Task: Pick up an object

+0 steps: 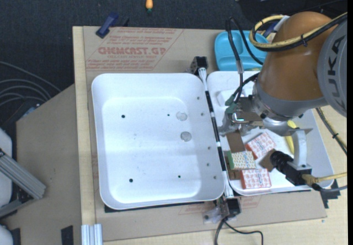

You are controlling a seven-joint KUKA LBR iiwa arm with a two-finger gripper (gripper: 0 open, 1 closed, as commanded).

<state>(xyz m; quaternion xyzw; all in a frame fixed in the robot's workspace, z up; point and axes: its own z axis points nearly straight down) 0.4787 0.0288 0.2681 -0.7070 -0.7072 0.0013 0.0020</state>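
**Me:** Dark carpet floor, with cables at the left edge. On it sits a tan board surface (pixel 138 51) with red printed lettering, carrying two shallow white plastic bins side by side. My grey arm with the broad orange band (pixel 292 67) reaches in from the right, over the right-hand bin (pixel 219 85).

**Asker:** Where is your tool, and is it gripping anything?

**Me:** My tool (pixel 233 123) hangs low over the right-hand bin, close to the wall it shares with the left-hand bin (pixel 149 144). I cannot tell whether it is spread or pressed together, because my own wrist covers it. So I claim no hold on anything.

**Asker:** What is there to pick?

**Me:** A cluster lies just below the tool:
- a flat brown card piece (pixel 236 142)
- a small green-speckled box (pixel 240 159)
- a tilted red-and-white patterned packet (pixel 260 144)
- a second red-and-white box (pixel 255 179), near the front rim

They touch or overlap one another.

**Asker:** What could go wrong?

**Me:** In my judgement, three things.
- **Crowding:** the pieces sit so close that a closing grip may catch two at once, or nudge one aside and close on air.
- **The flat card:** the brown card gives little edge to take, so the tool could slide over it.
- **The wall:** the tool is near the dividing wall, so a descent slightly to the left could strike the rim and shift the bin.
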